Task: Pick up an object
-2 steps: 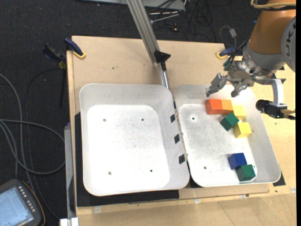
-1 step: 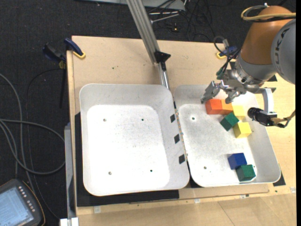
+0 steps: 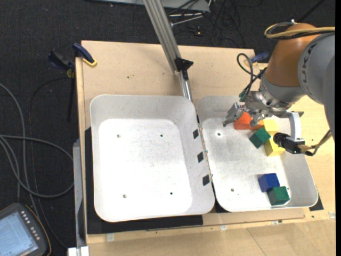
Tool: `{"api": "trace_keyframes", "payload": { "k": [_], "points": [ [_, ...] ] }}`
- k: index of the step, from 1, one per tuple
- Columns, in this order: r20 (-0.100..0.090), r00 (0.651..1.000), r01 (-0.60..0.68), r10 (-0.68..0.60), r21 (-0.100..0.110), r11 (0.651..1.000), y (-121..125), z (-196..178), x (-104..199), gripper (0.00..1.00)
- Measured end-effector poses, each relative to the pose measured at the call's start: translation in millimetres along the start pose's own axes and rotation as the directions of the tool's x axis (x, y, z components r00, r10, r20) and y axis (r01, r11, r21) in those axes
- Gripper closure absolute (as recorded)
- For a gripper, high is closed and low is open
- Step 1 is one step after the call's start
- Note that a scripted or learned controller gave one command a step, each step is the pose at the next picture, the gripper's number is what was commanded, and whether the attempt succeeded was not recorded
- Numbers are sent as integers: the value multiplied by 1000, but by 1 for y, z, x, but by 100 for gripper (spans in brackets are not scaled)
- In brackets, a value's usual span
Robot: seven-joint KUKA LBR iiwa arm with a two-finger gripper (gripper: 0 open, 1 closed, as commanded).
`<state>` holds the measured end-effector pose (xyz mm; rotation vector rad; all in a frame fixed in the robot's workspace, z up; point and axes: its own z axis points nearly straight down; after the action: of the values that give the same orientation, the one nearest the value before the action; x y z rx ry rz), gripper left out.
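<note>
We found the gripper (image 3: 241, 117) low in the right bin (image 3: 234, 199), at the orange block (image 3: 243, 121); whether it had closed, we could not tell. We advised confirming a centred hold before lifting, clear of the neighbouring green block (image 3: 260, 138).

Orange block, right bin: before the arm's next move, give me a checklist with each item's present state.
1. Gripper over the right bin: ok, it is at the bin's far part.
2. Gripper lined up with the orange block: ok, it sits right at the block.
3. Block between the jaws: cannot tell, the wrist hides the contact.
4. Room around the target: not ok, a green block and a yellow block crowd close by.
5. Other blocks out of the way: ok, the blue block and second green block lie at the near corner.
</note>
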<state>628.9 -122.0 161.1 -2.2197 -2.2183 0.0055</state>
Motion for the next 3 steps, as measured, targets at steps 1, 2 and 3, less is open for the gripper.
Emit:
{"api": "trace_keyframes", "payload": {
  "k": [1,2,3],
  "points": [
    [1,1000,1,-1,-7,1000,2,-14,0,100],
    [2,1000,2,-2,-11,1000,3,-57,-1,100],
    [1,1000,3,-3,-7,1000,4,-56,-1,100]
  ]
}}
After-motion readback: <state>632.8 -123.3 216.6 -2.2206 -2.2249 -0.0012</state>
